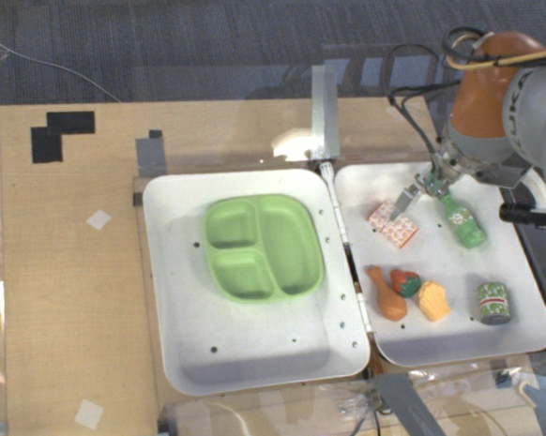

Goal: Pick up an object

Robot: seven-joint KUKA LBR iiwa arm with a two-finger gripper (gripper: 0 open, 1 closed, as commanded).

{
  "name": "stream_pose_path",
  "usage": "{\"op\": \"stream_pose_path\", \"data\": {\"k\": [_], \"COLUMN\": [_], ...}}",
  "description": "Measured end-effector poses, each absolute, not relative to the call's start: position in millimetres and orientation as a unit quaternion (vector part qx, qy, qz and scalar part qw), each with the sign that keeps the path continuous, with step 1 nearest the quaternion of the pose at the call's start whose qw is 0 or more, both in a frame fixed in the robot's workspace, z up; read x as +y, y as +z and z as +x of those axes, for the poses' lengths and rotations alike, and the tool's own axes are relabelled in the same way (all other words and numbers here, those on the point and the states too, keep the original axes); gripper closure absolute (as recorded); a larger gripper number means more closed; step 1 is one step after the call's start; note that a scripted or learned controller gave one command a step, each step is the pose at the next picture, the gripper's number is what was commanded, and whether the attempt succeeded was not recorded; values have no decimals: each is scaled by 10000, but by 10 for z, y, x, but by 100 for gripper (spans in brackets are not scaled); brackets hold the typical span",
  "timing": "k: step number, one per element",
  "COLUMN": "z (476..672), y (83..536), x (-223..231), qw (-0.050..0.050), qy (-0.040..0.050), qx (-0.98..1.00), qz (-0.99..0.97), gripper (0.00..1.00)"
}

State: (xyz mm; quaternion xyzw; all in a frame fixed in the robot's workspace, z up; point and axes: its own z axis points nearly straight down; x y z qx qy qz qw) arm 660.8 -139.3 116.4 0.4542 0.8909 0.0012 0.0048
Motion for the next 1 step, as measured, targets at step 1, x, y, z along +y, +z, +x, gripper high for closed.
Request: {"op": "stream_pose_path", "data": {"k": [1], "z": [6200], "y": [883], "x": [-896], "qw": [38], "qy": [30], "qx": [7862], "qz": [6180], "gripper": [0]}}
